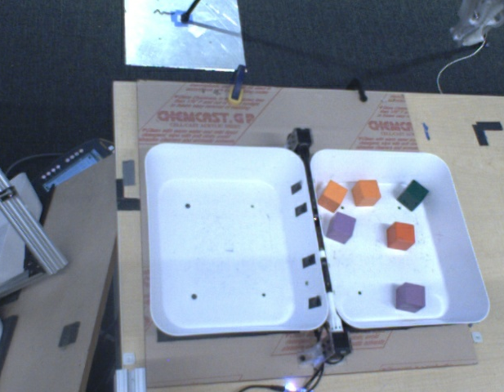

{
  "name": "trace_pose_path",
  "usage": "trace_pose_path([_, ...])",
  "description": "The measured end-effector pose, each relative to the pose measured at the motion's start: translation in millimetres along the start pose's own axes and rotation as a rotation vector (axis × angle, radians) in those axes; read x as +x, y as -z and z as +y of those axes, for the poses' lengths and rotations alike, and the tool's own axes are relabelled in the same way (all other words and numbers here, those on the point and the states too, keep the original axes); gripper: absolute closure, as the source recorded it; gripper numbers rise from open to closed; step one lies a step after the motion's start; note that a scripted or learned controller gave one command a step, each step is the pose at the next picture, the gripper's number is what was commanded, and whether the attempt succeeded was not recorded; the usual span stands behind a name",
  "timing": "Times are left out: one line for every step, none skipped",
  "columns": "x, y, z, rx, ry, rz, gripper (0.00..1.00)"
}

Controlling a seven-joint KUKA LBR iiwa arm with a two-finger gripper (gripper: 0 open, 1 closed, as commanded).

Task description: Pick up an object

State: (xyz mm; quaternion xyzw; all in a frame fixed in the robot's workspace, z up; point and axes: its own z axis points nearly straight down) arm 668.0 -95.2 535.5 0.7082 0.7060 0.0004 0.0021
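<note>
end effector (483,11) blurred, cut off at top-right edge, finger state unreadable

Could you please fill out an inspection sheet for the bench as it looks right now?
Surface: wooden bench under printed cardboard, bearing the left bin and right bin side by side.
Job's things: six blocks in the right bin: light orange block, orange block, green block, purple block, red-orange block, second purple block.
Clutter: yellow clip at the cardboard's far edge.
Grippers: gripper at top right, off the bench; fingers unclear.
Cables: white cable below the gripper; black cable across the floor.
Surroundings: shiny metal sheet on dark carpet.
</note>
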Motion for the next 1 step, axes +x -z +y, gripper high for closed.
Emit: trace_pose_path([-54.9, -0.2, 0.2, 0.0, 0.001, 0.0, 1.0])
